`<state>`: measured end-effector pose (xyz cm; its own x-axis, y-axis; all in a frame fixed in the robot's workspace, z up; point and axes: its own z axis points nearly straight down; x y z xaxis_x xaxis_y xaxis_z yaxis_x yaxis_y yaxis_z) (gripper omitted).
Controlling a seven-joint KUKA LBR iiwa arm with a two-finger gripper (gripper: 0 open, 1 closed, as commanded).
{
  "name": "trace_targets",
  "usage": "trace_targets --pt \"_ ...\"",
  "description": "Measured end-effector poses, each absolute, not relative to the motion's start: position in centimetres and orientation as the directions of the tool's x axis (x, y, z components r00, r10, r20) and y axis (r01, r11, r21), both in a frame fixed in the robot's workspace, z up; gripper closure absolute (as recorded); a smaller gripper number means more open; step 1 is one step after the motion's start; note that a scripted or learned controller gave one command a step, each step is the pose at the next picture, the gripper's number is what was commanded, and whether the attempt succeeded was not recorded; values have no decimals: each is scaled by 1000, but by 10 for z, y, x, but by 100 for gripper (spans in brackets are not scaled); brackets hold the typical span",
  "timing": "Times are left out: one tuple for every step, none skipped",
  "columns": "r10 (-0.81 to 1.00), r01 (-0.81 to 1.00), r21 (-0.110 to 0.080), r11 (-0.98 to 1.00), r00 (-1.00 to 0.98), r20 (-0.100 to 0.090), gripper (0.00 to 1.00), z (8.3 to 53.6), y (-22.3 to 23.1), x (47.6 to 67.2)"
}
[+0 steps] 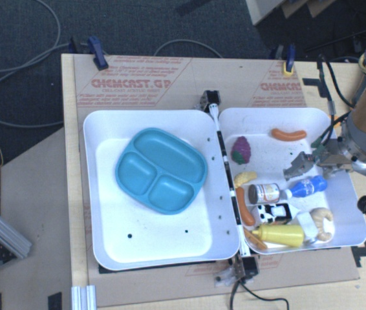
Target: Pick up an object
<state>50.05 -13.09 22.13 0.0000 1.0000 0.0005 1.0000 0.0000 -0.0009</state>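
Observation:
The right bin (260,118) holds a purple grape bunch (241,150), an orange hot dog (289,134), a blue bottle (307,187), a small jar with a silver lid (264,193), a yellow bottle (280,236), a black-and-white block (275,213), a long orange sausage (244,206) and a cream bread piece (321,223). My gripper (301,165) hangs at the right side of this bin, just above the blue bottle and below the hot dog. Nothing shows between its fingers.
The left bin (105,237) carries a blue sectioned plate (161,170). A black clip (211,99) sits at the top of the divider between the bins. The arm comes in over the right bin's right wall. Blue clamps (96,51) hold the board's far edge.

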Motion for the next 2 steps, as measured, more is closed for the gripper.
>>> trace_targets --pt "1000 1000 1 -3 3 -1 0 122 -204 538" --pt "1000 1000 6 3 -3 -2 0 84 -157 574"
